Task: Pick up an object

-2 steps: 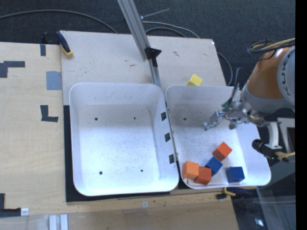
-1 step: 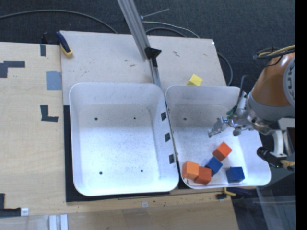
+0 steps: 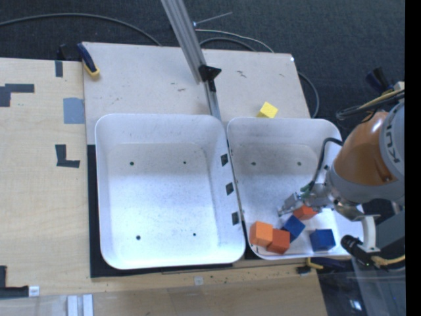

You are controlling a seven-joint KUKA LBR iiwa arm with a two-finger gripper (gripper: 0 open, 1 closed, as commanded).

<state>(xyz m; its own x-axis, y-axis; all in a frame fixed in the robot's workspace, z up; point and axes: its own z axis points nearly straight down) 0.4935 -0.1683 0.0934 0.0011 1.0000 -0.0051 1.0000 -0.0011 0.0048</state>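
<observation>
A: Gripper [image 3: 297,207] position?
B: Lower right of frame, low in the right bin [image 3: 276,140]. Fingers blurred; apart or together, cannot tell.
A: Objects?
B: Small orange-red block [image 3: 304,212] right at the gripper tip. Beside it, two blue cubes [image 3: 293,227] [image 3: 322,239], two orange blocks [image 3: 262,232] [image 3: 279,241]. Yellow block [image 3: 268,110] on the desk [image 3: 145,78], above the bin.

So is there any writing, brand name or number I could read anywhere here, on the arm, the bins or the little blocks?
None can be read.
The arm carries part of a dark marking on its grey shell, cut off at the edge and unreadable.
The small label at the bench's lower left is too small to read.
The blocks and the right bin bear no lettering I can make out.
</observation>
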